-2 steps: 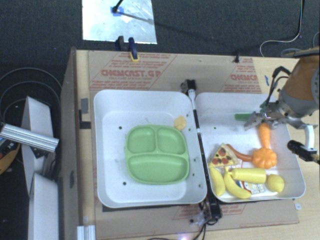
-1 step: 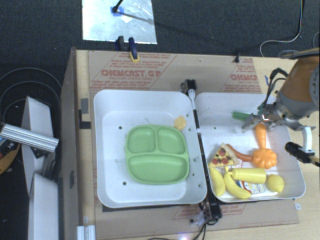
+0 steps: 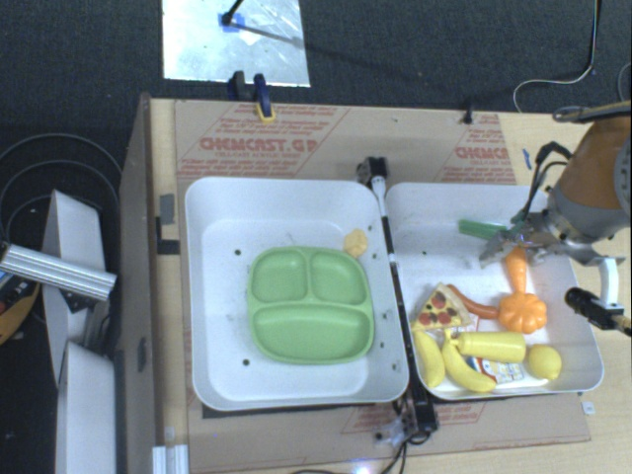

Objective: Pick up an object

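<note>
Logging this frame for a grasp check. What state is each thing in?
Gripper: low in the right bin, by the carrot; fingers unclear.
Carrot: lying in the right bin, beside the pumpkin.
Pumpkin: resting on the bin floor.
Pizza slice: lying flat.
Bananas: lying against the bin's front wall.
Lemon: at rest in the front corner.
Green tray: flat in the left bin.

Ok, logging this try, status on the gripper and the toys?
Gripper low over right bin, above the carrot; grip unconfirmed. Pumpkin, pizza slice, bananas crowd the near corner. Green tray sits in left bin.
</note>
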Controlling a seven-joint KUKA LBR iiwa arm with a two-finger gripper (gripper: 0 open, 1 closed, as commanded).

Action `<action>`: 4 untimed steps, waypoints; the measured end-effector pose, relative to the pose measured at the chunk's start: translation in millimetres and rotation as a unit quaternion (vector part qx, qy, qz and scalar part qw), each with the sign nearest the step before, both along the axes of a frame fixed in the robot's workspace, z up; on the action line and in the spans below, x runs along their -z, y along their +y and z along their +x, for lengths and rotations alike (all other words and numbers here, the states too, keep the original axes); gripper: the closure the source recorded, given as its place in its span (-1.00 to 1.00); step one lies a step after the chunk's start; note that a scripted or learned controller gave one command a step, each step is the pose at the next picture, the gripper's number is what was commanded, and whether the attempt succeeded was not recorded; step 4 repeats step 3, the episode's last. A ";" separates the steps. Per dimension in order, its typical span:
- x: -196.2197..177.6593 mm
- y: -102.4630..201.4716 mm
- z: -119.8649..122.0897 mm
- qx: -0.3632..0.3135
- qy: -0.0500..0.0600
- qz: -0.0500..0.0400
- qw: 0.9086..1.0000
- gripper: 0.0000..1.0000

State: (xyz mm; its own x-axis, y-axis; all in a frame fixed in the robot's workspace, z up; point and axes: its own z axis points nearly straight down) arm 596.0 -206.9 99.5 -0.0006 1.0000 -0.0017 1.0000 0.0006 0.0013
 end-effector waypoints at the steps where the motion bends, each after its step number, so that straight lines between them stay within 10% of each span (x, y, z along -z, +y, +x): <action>1: -11.5 -0.2 1.4 -0.001 -0.002 0.000 1.000 1.00; 2: -115.6 76.4 -10.3 -0.005 -0.005 0.001 1.000 1.00; 4: -135.0 115.2 -44.8 -0.004 -0.001 0.002 1.000 1.00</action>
